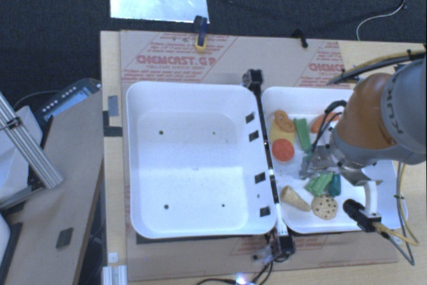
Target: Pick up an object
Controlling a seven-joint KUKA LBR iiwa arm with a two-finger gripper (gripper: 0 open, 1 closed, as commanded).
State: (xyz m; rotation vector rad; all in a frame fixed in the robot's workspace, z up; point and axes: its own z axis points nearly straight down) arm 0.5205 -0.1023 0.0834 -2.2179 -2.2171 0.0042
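Entry: pick attempt, status not complete as far as you can judge.

Left bin point(193, 163): holds no items.

Right bin point(297, 98): holds all the candidate objects. Counting around the red ball point(283, 150) as centre: an orange pastry-like piece point(283, 121) at 12 o'clock, a green stick point(303, 133) at 2 o'clock, a cone-shaped piece point(294, 197) at 5 o'clock, and a brown round cookie point(325, 207) further out at 5 o'clock. An orange-red piece point(324, 121) lies at 1 o'clock from the green stick. A green block point(319, 183) and a teal piece point(333, 184) sit touching each other at 4 o'clock from the ball.

Arm point(373, 120): you see it reaching in from 3 o'clock, its orange band bent low over the right bin.

Gripper point(315, 169): down among the items, just above the green block. Whether the claw is released or clenched you cannot tell; the wrist hides it.

Remaining: nothing appears lifted; every object rests on the bin floor. Grasp and raise are left to do.
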